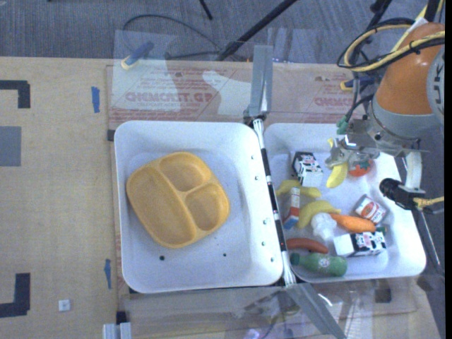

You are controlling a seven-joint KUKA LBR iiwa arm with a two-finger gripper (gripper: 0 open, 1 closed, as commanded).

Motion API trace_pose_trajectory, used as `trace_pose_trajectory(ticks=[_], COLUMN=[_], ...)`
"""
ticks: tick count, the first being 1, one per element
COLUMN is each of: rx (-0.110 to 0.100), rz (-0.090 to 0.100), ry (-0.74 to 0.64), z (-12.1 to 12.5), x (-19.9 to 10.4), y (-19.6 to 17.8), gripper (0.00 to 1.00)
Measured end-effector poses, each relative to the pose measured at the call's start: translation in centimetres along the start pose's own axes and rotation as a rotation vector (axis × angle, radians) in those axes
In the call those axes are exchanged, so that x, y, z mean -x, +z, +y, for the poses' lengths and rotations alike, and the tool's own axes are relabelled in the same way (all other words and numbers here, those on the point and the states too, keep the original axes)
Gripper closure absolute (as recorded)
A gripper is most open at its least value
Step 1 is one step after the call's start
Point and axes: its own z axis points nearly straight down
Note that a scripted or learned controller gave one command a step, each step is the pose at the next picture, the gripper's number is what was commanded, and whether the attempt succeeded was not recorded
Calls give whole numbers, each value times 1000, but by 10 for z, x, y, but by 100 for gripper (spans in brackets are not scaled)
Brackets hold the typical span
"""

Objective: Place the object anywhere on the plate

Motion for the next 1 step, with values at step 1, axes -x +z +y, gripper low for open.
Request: trace_pose_trajectory(ticks=[1], rx=[0], rz=[0], ry=[0], z=[0], x=[0], y=[0], gripper=[0])
